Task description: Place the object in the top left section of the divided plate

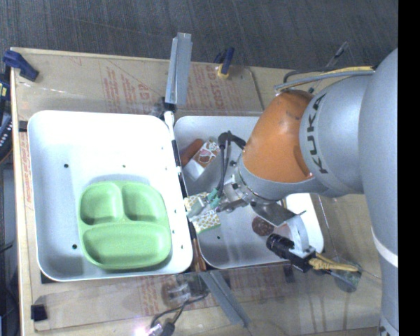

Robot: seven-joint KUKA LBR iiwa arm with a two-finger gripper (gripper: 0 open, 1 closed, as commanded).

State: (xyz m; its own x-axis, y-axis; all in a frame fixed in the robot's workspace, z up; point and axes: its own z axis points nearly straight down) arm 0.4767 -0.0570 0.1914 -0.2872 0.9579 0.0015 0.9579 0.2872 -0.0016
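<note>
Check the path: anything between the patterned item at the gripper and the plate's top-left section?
Just the bin walls between the two bins. The patterned object sits right beside them; the green plate lies beyond, with nothing in its top-left section.

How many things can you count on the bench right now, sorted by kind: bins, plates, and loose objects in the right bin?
Shallow white bins: 2, the left bin and the right bin
Green divided plastic plates: 1, the plate in the left bin
Loose objects seen in the right bin: 3, a patterned packet, a brown-and-white item, a brown round item; the arm may hide more
Total: 6
</note>
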